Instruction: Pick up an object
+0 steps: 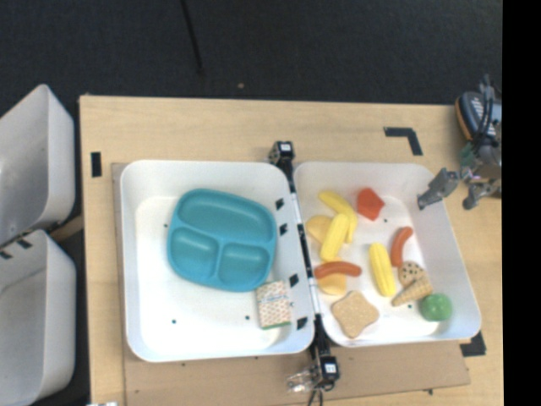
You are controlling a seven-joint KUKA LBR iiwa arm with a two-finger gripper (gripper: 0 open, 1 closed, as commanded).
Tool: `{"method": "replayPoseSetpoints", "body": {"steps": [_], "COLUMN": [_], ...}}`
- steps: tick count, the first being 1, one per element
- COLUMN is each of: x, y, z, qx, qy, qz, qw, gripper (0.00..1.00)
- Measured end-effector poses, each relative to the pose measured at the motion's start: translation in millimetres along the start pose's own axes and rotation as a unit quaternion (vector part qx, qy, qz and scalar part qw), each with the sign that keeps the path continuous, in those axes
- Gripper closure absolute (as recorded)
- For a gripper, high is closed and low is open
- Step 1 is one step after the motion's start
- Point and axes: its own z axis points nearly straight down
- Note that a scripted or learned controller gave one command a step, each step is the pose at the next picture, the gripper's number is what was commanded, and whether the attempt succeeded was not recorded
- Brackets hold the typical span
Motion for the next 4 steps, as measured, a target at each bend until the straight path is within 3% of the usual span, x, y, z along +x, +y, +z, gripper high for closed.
{"method": "replayPoseSetpoints", "body": {"steps": [1,4], "x": [1,-2], "y": [2,17], "z": [-6,139], "qx": [-0.005,-0.003], "qy": [-0.001,-0.001], "qz": [-0.001,-0.002], "qw": [1.0000,1.0000], "gripper": [0.00,0.00]}}
